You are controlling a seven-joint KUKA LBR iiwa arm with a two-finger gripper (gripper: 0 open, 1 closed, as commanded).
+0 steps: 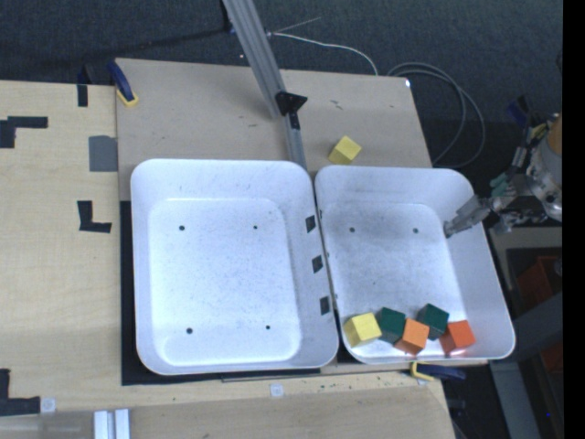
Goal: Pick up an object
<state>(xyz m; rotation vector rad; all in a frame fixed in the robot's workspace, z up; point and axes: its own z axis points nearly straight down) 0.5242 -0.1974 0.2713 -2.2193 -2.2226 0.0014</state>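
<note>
Several small cubes lie bunched in the near corner of the right bin (393, 176): a yellow cube (362, 327), a dark green cube (391, 320), an orange cube (414, 336), a second green cube (433, 318) and a red-orange cube (458, 336). My gripper (468, 215) hangs at the right bin's right rim, well behind the cubes and apart from them. Nothing shows in it. The rest of the arm runs off the frame to the right.
The left bin (139, 245) sits beside the right one. Another yellow cube (345, 150) rests on the bench behind the right bin. A grey pole (260, 48) slants down toward the gap between the bins. Cables (448, 90) lie at the back right.
</note>
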